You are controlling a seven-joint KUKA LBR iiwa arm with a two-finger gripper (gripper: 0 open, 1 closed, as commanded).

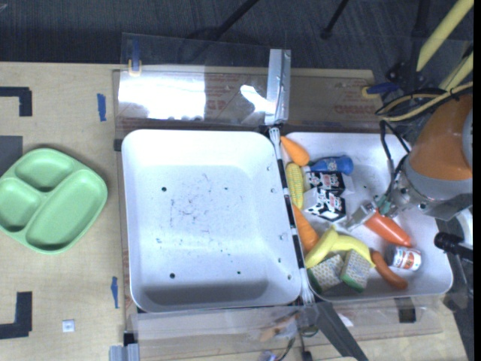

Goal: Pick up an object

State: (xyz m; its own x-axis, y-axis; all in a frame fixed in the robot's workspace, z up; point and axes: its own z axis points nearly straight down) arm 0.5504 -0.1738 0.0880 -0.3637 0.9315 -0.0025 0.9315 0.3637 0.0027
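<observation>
The pincer (370, 215) sits low in the right bin (428, 145), just beside the carrot (389, 229); whether it is open or closed I cannot tell. Toys crowd that bin's left and near edges, so a close there may pinch nothing or nudge the can (406, 260).

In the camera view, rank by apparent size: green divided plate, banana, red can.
1. green divided plate
2. banana
3. red can
The gaps are plain; nearness to the camera does not change the order.
</observation>
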